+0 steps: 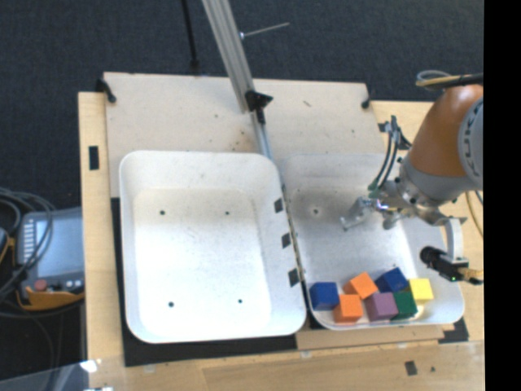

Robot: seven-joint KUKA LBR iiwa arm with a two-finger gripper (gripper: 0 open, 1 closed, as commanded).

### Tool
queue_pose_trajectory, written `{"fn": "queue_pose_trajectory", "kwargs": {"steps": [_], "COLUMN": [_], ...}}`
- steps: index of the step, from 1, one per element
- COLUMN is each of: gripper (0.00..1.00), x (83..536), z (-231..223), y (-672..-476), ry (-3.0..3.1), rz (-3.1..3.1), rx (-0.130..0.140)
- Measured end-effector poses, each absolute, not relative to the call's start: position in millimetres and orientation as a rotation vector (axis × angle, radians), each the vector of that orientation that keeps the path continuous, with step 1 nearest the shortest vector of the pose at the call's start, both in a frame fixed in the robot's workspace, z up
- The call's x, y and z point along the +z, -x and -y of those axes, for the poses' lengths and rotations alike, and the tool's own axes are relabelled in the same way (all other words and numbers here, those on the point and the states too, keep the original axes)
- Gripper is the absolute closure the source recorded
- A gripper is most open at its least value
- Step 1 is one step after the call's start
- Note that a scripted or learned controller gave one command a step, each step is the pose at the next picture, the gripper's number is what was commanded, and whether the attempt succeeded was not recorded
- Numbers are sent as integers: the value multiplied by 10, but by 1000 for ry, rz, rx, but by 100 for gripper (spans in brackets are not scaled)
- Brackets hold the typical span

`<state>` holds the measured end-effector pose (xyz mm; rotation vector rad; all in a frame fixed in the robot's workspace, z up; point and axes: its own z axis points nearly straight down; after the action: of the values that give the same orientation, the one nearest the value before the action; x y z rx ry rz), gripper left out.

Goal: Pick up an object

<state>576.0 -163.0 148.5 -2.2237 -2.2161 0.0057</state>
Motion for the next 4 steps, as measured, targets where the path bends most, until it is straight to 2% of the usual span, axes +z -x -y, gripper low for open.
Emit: {"fn": "queue_pose_trajectory", "kwargs": {"steps": [1,2,3,4], "gripper": [0,100,100,100], "x": [978,1106,1741,2112], "z": [1643,1649,1621,1636], "y": [-5763,-5777,-5772,-5788], "ry": [2225,2235,2223,2222], "rz": [2220,2216,2230,2229], "rx": [2,-5,-7,-5]}}
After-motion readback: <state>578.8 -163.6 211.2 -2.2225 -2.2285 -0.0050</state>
